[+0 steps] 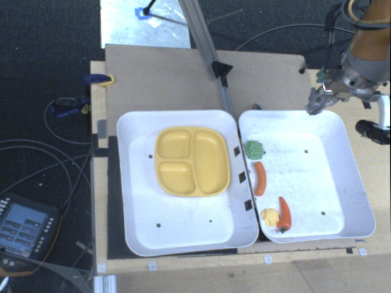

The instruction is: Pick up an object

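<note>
Above right bin's [351, 163] far rim, gripper [316, 104], 4 toy foods [259, 178] along left wall

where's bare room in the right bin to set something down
The right white bin is bare from its middle to its right wall. Its left edge is crowded: green broccoli piece, orange sausage, yellow lump, red-orange carrot. The end effector hangs over its top rim.
</note>
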Controlling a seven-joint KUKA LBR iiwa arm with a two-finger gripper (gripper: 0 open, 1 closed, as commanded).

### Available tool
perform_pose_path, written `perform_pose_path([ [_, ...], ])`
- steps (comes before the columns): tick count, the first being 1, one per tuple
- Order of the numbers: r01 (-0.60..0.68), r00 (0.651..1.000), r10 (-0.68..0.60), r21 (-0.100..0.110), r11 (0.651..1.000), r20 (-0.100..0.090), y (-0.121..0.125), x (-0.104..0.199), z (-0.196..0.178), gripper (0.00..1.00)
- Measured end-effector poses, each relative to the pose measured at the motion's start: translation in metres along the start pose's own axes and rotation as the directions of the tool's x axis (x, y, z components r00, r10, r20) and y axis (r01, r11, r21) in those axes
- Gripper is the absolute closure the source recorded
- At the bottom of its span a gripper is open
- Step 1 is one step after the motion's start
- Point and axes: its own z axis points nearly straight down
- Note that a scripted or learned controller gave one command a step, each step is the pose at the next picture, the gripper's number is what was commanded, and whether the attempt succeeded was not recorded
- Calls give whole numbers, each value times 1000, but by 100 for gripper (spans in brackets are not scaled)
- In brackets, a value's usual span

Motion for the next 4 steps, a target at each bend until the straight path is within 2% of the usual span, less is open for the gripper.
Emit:
perform_pose_path([
  [1,3,1000,-3,7,1000,-3,-11,52,-9,100],
  [2,3,1000,-3,9,1000,-4,-27,112,1,100],
  [3,4,1000,-4,8,1000,-5,-41,171,-4,100],
  [4,3,1000,-3,9,1000,-4,-54,223,10,100],
])
